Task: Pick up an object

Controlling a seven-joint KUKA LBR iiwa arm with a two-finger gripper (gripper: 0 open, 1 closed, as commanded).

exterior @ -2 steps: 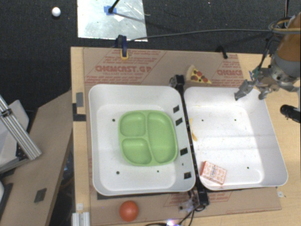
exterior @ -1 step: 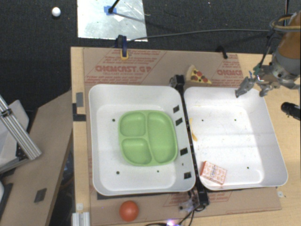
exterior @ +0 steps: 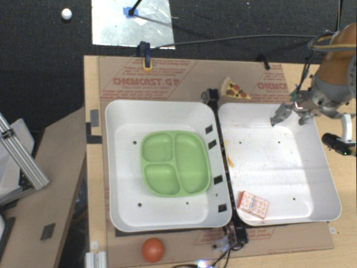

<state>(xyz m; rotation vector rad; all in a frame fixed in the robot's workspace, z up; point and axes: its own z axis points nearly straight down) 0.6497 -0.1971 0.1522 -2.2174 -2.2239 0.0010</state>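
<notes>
Your gripper hangs over the far right corner of the right bin, at the end of the grey arm that comes in from the right. Its two fingers stand spread apart with nothing between them: the claw is released and bare. Nearest to it, just past the far rim on the board, lies a pizza slice toy, well apart from the fingers. Look down the same bin and you find a small red-and-white box lying flat near the near left corner, close to the divider between the bins. A thin orange sliver lies by the left wall of that bin. In the left bin a green tray with three compartments sits at the middle. Outside the bins, an orange ball rests on the board below the left bin. A white ball lies on the dark floor at the far left.
</notes>
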